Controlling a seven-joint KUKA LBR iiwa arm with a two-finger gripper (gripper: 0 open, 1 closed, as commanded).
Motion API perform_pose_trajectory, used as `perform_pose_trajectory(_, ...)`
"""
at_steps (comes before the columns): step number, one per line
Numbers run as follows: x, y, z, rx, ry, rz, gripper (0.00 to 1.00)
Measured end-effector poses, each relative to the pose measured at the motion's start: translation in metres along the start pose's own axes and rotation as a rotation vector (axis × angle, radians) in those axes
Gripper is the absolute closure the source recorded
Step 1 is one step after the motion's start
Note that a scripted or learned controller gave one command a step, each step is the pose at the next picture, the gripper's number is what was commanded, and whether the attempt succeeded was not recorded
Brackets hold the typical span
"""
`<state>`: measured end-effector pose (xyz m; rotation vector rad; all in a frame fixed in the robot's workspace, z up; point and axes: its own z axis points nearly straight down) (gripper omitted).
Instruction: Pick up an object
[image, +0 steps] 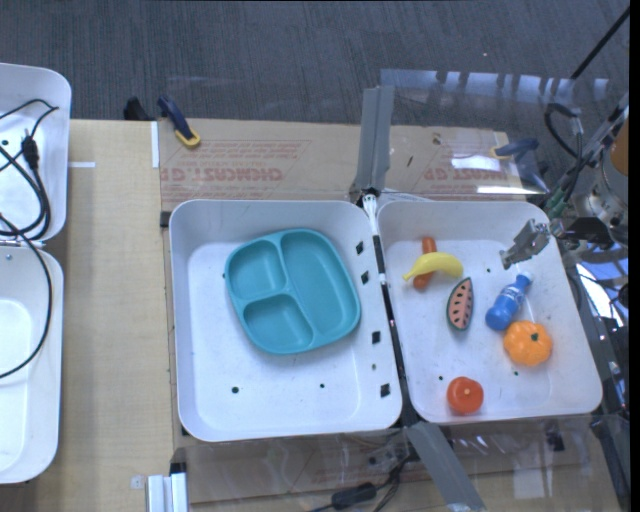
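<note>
So far nothing is lifted: the gripper (524, 243) hovers just above the blue bottle (507, 303) in the right bin (580, 300), fingers slightly apart and empty. Descent, grasp and lift remain.

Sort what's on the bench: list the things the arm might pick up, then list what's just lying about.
Pickable, in the right bin:
banana
carrot
watermelon slice
blue bottle
orange
tomato
The gripper is above this bin's far right.

Lying about:
teal plate in the left bin
blue clamps
cables
</note>
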<state>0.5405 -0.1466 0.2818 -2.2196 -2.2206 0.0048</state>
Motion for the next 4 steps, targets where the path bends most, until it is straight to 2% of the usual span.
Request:
perform_pose_trajectory(1, 0.023, 0.028, 0.101, 0.000, 0.000, 0.001, 0.00)
perform_pose_trajectory(2, 0.026, 0.019, 0.191, -0.001, 0.001, 0.003, 0.00)
perform_pose_trajectory(3, 0.025, 0.019, 0.182, 0.000, 0.001, 0.008, 1.00)
perform_pose_trajectory(4, 0.078, 0.048, 0.086, -0.002, 0.000, -0.001, 1.00)
